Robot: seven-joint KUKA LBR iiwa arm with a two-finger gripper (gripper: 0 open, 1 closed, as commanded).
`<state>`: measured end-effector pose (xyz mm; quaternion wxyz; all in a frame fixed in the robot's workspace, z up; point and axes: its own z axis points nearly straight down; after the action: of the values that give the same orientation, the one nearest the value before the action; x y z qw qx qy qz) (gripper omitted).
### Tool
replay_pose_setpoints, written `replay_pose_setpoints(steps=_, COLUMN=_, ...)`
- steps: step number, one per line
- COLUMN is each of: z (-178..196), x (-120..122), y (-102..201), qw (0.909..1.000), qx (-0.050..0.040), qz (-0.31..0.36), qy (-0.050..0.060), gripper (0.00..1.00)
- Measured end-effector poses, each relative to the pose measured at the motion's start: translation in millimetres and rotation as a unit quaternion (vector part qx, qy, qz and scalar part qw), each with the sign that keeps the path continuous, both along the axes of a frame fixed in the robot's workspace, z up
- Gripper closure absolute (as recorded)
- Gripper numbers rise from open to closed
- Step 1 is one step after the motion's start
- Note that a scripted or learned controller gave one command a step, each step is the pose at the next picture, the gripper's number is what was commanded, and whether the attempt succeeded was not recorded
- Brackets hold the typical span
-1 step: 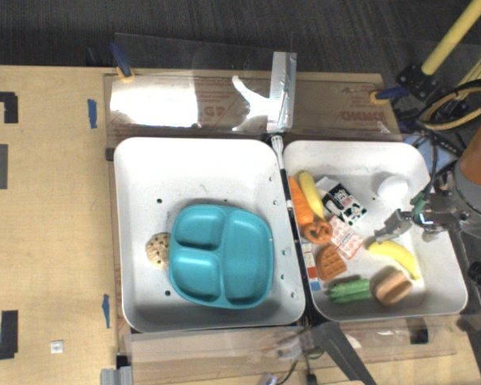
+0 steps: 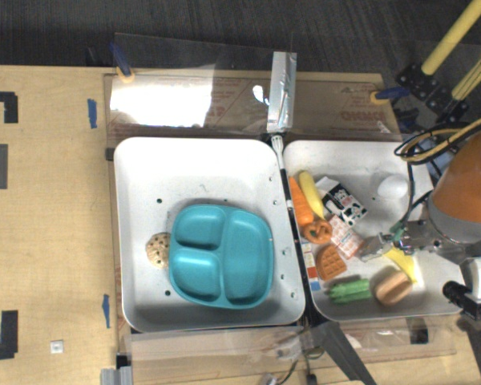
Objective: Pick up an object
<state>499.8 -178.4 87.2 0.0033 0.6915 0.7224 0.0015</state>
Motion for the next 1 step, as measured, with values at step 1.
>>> replay_pose_setpoints(steps=1, z=11.0, x=1.3, y=-0.1, qw=1.0, qx=-0.0009, qz=-0.001, qy=-0.002, gripper=1.0)
